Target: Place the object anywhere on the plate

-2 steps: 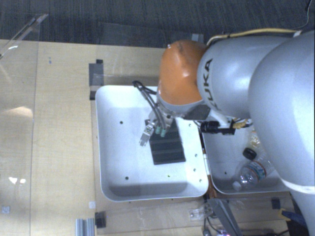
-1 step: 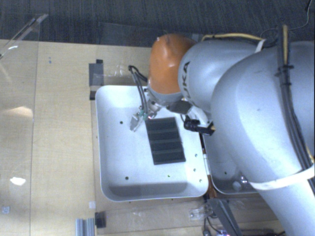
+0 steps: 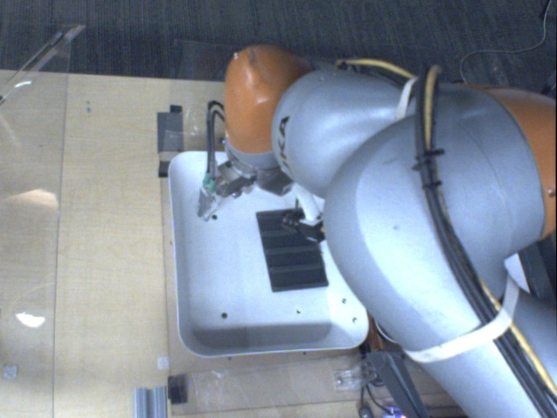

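The gripper (image 3: pixel 207 209) hung over the white bin (image 3: pixel 187 320), its state untellable, risking an empty grasp.

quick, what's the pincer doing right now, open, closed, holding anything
Pincer: over the upper left part of the white bin, left of the black ribbed object; open or closed cannot be told.

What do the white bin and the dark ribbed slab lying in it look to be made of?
White bin: looks like moulded plastic, smooth with a slight sheen; rounded corners and soft glare along its wall suggest this.
Dark ribbed slab: matte black, probably rubber or plastic; its parallel grooves show no shine, so the material stays uncertain.
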You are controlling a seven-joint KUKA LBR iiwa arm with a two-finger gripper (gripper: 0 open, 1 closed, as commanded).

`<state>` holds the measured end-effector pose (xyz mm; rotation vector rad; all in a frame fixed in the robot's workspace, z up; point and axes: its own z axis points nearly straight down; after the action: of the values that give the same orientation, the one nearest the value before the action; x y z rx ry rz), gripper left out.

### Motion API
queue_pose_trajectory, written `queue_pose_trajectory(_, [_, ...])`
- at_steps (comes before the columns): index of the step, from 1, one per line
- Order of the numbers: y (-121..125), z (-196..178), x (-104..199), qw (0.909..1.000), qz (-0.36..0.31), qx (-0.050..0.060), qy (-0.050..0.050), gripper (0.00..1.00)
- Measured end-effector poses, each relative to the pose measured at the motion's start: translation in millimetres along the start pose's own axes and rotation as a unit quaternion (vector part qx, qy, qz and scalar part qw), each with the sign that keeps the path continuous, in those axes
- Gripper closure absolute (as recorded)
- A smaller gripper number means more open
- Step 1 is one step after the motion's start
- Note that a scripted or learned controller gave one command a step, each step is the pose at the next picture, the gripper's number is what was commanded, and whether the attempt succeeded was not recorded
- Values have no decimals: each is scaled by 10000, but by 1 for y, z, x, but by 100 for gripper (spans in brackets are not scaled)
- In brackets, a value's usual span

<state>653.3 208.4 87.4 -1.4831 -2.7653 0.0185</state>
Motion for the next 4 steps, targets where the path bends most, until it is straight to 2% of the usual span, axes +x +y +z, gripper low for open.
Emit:
queue_pose_trajectory(1, [-41,-73,-13,9999,56,-102,3,0])
queue_pose_trajectory(2, [3,-24,12,10000,1,-91,5,0])
queue_pose_trajectory(3, [-38,-4,47,9973,-727,-90,6,0])
queue_pose_trajectory(4, [-36,-16,45,9974,-709,-130,8,100])
